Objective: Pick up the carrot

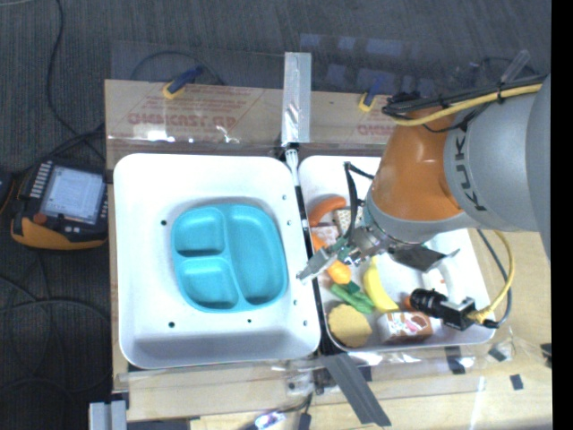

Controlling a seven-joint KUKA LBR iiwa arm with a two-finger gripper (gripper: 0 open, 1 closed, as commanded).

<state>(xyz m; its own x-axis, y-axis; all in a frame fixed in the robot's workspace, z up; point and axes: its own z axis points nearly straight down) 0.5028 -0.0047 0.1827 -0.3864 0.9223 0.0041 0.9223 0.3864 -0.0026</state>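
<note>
Looming closest to the lens, a grey arm (515, 164) with an orange band reaches in from the right over the right white bin (479, 280). Its gripper (345, 251) hangs low by that bin's left wall; whether its claw is wide or narrow cannot be told. Just below it lies the carrot (343, 291), small and orange with a green top (360, 302), near the bin's left side. Beside the carrot sits a yellow banana (378, 289), and at the front edge a tan potato-like lump (349, 326) and a brown packet (407, 327). An orange-and-white item (324, 209) rests farther back. In the left white bin (143, 267) lies a blue divided plate (229, 254).
</note>
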